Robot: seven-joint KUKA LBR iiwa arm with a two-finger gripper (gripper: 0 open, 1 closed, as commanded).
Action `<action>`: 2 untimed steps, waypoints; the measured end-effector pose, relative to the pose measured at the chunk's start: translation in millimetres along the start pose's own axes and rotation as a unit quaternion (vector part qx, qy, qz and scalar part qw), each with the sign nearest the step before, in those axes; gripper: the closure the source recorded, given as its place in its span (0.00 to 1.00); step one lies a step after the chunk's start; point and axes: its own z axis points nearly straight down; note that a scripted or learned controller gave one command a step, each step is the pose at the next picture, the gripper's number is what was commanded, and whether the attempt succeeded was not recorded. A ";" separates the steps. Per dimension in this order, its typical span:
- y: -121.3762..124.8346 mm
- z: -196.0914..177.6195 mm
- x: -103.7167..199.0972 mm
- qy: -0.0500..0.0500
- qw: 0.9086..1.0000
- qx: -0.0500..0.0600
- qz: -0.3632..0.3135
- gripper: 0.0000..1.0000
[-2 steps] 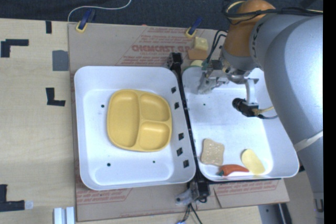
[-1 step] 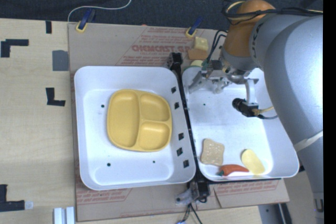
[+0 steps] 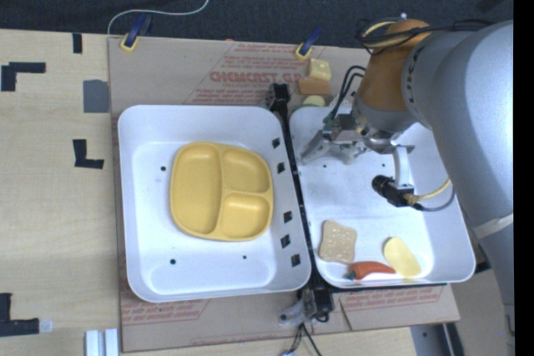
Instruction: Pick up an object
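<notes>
You see the arm (image 3: 455, 96) come in from the right, its bulky grey body covering the right bin's (image 3: 434, 279) far corner and right rim, so whatever lies under it is hidden from you. The orange band sits just above the wrist, and the wrist tips down and leftward into the right bin's upper part. The gripper (image 3: 329, 144) hangs low there, close to the divider between the two bins; its metal parts blur into the white floor, so you cannot tell how it stands, and nothing can be made out in its grasp. A dark cable fitting (image 3: 392, 189) dangles just below and right of the gripper.

The things to pick lie well below the gripper, toward the near rim. A tan cracker (image 3: 338, 242) sits nearest, roughly square, its sides slightly turned from the bin's edges. Farther down and right lies a red pepper (image 3: 370, 269) — long axis close to level across the view, thin end pointing right. Just beside it, touching or nearly so, a pale yellow piece (image 3: 403, 257) runs slantwise, from upper left to lower right.

Above the gripper, outside the bin, a yellow block (image 3: 315, 77) stands on the cardboard, with a small pale round thing (image 3: 313, 102) at its foot — half cut off by the rim. Left of the gripper, across the divider, a yellow tray (image 3: 221, 190) lies in the left bin (image 3: 142, 263).
</notes>
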 end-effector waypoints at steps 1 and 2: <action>21.6 0.1 2.4 0.000 1.000 -0.001 0.000 0.00; -2.9 -0.5 2.2 0.000 1.000 0.000 0.000 0.00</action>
